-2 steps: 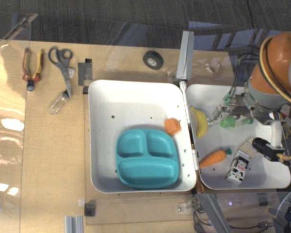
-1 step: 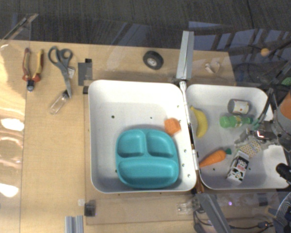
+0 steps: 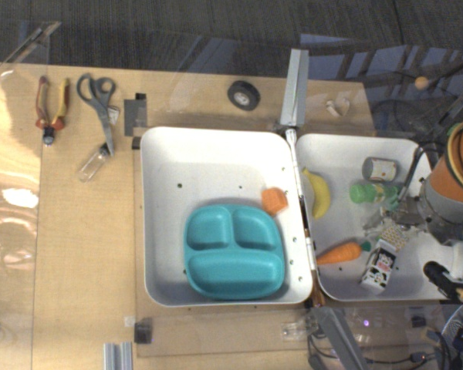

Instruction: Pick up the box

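The box (image 3: 378,269) is a small white carton with dark print. It lies tilted near the front of the right bin (image 3: 336,284), just right of the carrot (image 3: 339,253). My gripper (image 3: 389,230) hangs from the grey wrist below the orange band, directly behind and above the box's upper end and very close to it. Nothing is visibly held in it. The box rests on the bin floor.
A banana (image 3: 319,194), a green object (image 3: 364,193) and a grey can (image 3: 380,169) lie further back in the right bin. The left bin (image 3: 170,168) holds a teal divided tray (image 3: 234,251) and a small orange piece (image 3: 274,200). Scissors (image 3: 100,102), pliers (image 3: 50,108) and a tape roll (image 3: 244,95) lie on the bench.
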You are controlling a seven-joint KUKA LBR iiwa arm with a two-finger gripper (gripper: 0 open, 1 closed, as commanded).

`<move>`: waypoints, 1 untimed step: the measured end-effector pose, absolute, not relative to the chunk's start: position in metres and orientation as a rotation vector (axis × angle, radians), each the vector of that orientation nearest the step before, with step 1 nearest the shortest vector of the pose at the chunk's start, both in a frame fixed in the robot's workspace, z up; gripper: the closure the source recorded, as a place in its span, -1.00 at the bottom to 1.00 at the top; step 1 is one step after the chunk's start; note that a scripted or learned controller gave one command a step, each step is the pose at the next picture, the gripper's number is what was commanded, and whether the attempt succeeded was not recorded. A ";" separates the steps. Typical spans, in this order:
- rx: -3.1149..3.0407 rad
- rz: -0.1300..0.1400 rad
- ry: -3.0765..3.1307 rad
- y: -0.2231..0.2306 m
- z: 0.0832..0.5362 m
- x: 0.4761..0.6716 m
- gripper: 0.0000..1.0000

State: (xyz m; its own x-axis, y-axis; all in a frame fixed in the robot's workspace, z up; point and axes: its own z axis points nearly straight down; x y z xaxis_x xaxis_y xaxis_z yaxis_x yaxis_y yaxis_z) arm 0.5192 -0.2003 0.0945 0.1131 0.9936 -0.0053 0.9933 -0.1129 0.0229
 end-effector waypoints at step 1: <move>2.316 0.026 2.072 -0.202 0.108 0.523 1.00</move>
State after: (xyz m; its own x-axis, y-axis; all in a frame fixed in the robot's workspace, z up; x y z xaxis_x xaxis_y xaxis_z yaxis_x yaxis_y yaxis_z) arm 0.5234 -0.2017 0.1082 0.1111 0.9938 -0.0104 0.9932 -0.1106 0.0369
